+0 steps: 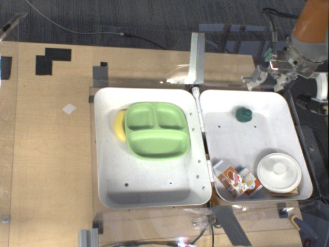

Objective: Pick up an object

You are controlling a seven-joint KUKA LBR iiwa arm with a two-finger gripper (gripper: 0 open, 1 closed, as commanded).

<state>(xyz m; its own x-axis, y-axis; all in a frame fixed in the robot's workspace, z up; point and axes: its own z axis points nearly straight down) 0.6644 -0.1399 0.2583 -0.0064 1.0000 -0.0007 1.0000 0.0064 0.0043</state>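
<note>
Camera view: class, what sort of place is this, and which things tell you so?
Probably a robotics lab's picking bench: a robot arm reaching in, two white bins fixed side by side, and loose cables on the carpet.

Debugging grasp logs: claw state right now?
Claw: open, holding nothing, above the back edge of the right bin.

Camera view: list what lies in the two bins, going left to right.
yellow object → green divided tray → colourful packet → dark green lump → white round container
</note>
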